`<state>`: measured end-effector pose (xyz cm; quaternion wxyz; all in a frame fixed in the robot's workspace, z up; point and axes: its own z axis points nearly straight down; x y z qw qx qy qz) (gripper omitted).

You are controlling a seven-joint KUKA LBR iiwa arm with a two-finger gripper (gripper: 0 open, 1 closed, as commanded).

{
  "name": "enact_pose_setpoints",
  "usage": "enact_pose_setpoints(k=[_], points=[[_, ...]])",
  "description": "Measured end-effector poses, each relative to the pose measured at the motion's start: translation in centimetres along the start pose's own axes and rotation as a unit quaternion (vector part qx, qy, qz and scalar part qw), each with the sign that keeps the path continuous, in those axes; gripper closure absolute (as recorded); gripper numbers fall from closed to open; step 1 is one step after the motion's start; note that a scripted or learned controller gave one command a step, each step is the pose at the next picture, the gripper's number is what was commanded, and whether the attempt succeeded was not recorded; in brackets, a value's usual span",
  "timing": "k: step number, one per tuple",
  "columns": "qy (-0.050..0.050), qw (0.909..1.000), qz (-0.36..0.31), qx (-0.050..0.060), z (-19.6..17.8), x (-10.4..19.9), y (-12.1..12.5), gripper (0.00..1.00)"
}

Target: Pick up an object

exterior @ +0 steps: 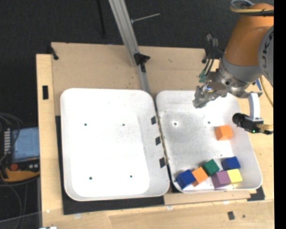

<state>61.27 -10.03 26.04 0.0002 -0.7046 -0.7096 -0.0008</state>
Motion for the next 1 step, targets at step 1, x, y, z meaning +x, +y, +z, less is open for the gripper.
enact_pose_setpoints(k=[1], points=[[-0.001, 1.0, 0.001, 0.0, 1.13, 4.41, -0.96, 1.0]])
